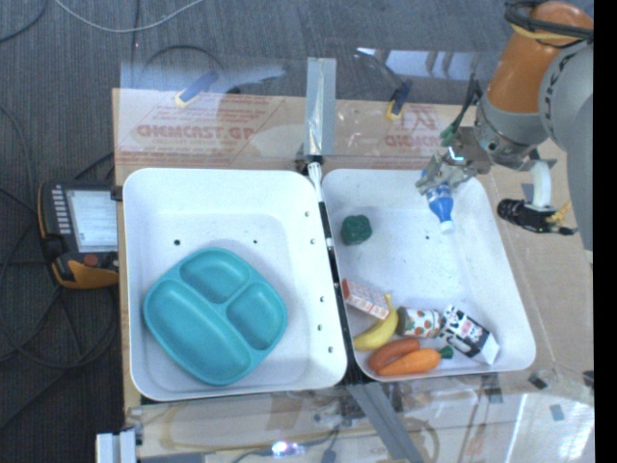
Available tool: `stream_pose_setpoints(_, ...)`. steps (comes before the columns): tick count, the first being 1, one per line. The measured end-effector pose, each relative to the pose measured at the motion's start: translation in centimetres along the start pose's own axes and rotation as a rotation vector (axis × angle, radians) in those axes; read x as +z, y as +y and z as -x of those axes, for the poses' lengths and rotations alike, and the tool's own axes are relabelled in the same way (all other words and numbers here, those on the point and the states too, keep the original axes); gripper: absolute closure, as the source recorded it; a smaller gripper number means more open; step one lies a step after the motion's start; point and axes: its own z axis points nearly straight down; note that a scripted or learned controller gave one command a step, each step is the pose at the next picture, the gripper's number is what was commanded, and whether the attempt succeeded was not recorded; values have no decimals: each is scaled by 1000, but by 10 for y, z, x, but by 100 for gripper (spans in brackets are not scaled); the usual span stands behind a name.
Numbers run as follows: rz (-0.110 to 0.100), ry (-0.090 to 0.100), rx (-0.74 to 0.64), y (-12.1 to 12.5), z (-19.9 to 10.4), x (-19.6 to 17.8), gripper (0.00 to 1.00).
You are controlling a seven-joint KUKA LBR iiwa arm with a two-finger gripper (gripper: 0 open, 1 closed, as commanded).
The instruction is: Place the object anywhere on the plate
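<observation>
Blue-and-white, the small tube (442,206) is seen clamped in the tool (440,183) near the right bin's (501,249) far edge, and is best carried level to the teal plate (214,314).

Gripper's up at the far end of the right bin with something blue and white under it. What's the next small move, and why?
Probably carry it left toward the teal plate. The blue-and-white object hangs at the gripper, over the right bin; whether it is firmly gripped is unclear, so move slowly.
</observation>
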Motion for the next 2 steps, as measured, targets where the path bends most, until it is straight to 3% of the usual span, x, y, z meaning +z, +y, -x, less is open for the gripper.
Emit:
stream_pose_setpoints(1, 1, 6, -329, -70, -42, 54, 100)
stream_pose_setpoints(2, 4, 4, -779, -95, -114, -3, 100)
